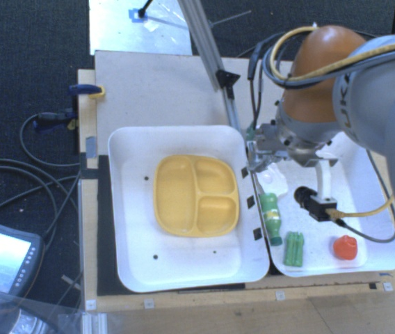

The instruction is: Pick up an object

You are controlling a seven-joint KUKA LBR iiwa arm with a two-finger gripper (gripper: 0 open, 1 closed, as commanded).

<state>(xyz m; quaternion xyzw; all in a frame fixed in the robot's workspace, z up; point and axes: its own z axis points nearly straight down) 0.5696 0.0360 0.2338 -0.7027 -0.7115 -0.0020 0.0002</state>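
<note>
My gripper (272, 160) hangs low over the far left part of the right bin (382, 186), mostly hidden under the grey wrist and its orange band. Just beneath it lies a white crumpled object (275, 181). A green bottle with a white label (272, 218) lies along the bin's left wall, right in front of the white object. Beside it rests a small green ridged piece (294, 248), and a red-orange object (345, 247) sits near the front right corner. I see nothing held.
The left bin (131, 186) holds a yellow divided plate (196, 195). A black fitting with a yellow cable (313, 204) hangs from the wrist over the right bin. A slanted metal pole (204, 37) crosses the bench behind the bins.
</note>
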